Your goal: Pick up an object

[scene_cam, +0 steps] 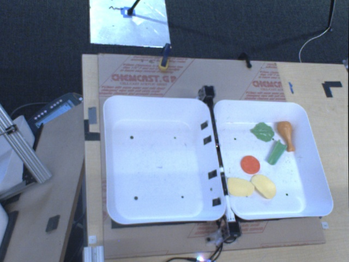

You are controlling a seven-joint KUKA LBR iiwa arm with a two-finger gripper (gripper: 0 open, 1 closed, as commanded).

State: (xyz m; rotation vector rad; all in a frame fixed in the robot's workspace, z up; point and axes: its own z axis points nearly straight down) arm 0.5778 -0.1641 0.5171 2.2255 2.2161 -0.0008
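We log two shallow white plastic bins side by side on the wooden bench [136,70], joined along a dark central divider with small black clips. The left bin [117,113] shows bare white floor with a few small dark dots. All the candidate objects sit in the right bin [311,201], which holds six: a green leafy toy vegetable [263,131] in the upper middle, an orange-brown toy drumstick [286,134] just to its right, and a slim green cylindrical piece [276,152] lying tilted just below the drumstick — whether the two touch we cannot tell. A flat red-orange disc [250,164] lies near the bin's centre, apart from the green cylinder. Below it, two pale yellow potato-like lumps rest close together near the front — the left yellow lump [240,187] beside the divider, the right yellow lump [264,186] just beside it. We cannot tell the state of the gripper's jaws from this view. A reflective silver sheet [129,15] lies on the dark floor beyond the bench, and a small blue-and-yellow item [164,59] sits at the bench's far edge.
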